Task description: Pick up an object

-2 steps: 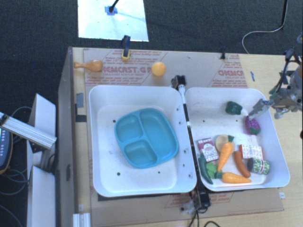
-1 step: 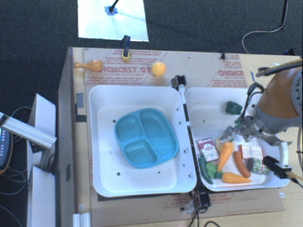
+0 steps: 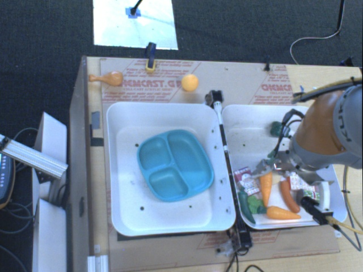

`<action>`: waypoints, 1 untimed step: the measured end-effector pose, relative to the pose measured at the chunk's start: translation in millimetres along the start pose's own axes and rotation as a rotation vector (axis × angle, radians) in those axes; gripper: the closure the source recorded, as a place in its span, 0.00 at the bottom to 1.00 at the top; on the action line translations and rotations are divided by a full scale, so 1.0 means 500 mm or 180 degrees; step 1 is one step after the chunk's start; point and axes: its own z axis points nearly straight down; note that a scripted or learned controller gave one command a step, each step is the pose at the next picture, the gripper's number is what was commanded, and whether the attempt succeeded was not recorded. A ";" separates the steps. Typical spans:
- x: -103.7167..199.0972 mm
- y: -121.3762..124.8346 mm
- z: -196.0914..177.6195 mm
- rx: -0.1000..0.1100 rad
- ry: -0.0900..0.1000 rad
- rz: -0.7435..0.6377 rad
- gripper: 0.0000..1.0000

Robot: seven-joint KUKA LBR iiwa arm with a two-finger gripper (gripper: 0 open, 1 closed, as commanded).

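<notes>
Arm point(image 3: 332, 126): grey with an orange band, reaching in from the right over the right bin point(image 3: 249, 123).
Gripper point(image 3: 276, 164): low over the middle of the right bin, just above the toy pile; whether it is wide, narrow or holding anything I cannot tell, the wrist hides it.
Right bin contents: three carrots point(image 3: 265, 188), point(image 3: 288, 196), point(image 3: 282, 212) near the front edge, a green vegetable point(image 3: 248, 202) toward the front left corner, a red-and-white packet point(image 3: 245, 178) beside the left wall. A dark green piece point(image 3: 276, 129) lies near the back right.
Left bin point(image 3: 127, 129): a blue divided plate point(image 3: 174, 164) at its centre.
Bench point(image 3: 238, 81): an orange ball point(image 3: 190, 83) at the back edge, a tan drumstick-shaped toy point(image 3: 108, 79) at the back left corner.
</notes>
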 end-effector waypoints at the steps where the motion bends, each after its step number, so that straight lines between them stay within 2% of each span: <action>1: 0.003 0.001 -0.018 0.0000 0.0005 -0.0006 1.00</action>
